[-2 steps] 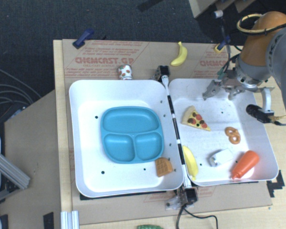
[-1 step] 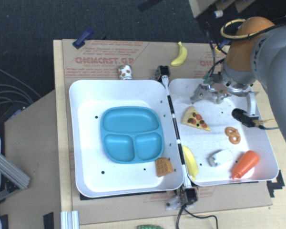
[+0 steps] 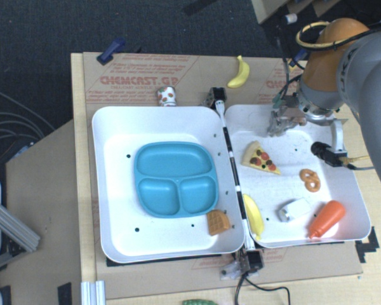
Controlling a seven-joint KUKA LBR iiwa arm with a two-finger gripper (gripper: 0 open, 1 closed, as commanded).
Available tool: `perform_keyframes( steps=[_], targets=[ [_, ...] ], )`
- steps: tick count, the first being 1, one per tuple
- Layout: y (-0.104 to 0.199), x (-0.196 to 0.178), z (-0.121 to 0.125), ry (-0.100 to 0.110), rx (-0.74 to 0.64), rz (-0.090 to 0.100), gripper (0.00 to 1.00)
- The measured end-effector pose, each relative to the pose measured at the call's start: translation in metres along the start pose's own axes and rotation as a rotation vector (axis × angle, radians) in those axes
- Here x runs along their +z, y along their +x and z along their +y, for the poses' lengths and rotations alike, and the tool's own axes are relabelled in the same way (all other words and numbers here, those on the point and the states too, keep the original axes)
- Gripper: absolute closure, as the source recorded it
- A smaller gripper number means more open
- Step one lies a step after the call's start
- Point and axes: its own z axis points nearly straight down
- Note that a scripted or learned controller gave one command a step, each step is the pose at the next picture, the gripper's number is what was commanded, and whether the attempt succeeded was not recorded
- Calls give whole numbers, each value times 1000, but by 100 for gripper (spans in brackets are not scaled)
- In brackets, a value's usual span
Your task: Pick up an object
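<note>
1. White bin in the right half of the frame (image 3: 291,161) to be treated as the work area; gripper (image 3: 283,124) poised over its upper part, near the back wall, with nothing seen in its grasp; width of its opening impossible to tell from this angle
2. Take the pizza slice (image 3: 261,158) as the likeliest target: nearest thing, just below and left of the gripper, lying flat and apart from everything else
3. Judge it thin and flat, so go low, nearly to the bin floor, and close across its narrow sides, not its broad face
4. Open wide before descending, centre over the slice, then come straight down; avoid a slanted approach that could shove it toward the wall between the bins
5. Keep in reserve the pretzel (image 3: 310,180), white block (image 3: 296,209) and carrot (image 3: 326,218) toward the lower right, and the banana (image 3: 254,216) against the bin's left wall; expect the banana to be awkward so close to that wall, the thick carrot probably easier
6. Ignore the left bin (image 3: 114,145) with its blue tray (image 3: 176,178) and brown cracker (image 3: 218,222), well apart from the gripper
7. Lift slowly and confirm that the slice comes up with the gripper before counting the pick as done
</note>
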Motion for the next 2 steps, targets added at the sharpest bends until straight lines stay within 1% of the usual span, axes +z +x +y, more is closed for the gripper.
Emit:
perform_keyframes(
  steps=[1,2],
  targets=[
    [0,0,0,0,0,0,0],
    [0,-10,1,-2,0,0,100]
  ],
)
